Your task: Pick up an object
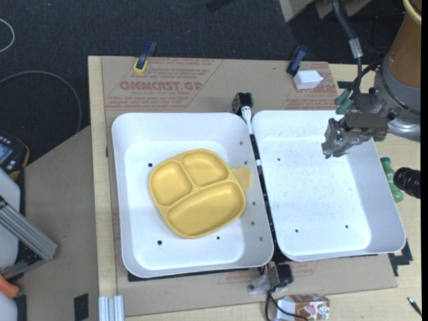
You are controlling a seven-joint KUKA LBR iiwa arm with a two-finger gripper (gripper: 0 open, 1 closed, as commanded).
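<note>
The arm point(401, 79) is a thick grey body with a rounded, smooth shell, and above it sits a broad band of dull orange point(409, 42) (cut off by the frame's edge). A black cable point(344, 22) runs along it, with a pale sleeve or connector partway down. Near the wrist a small teal-green part point(344, 100) juts out. The gripper point(336, 142) is grey metal, blocky and angular, with darker shadowed recesses among its plates.
</note>
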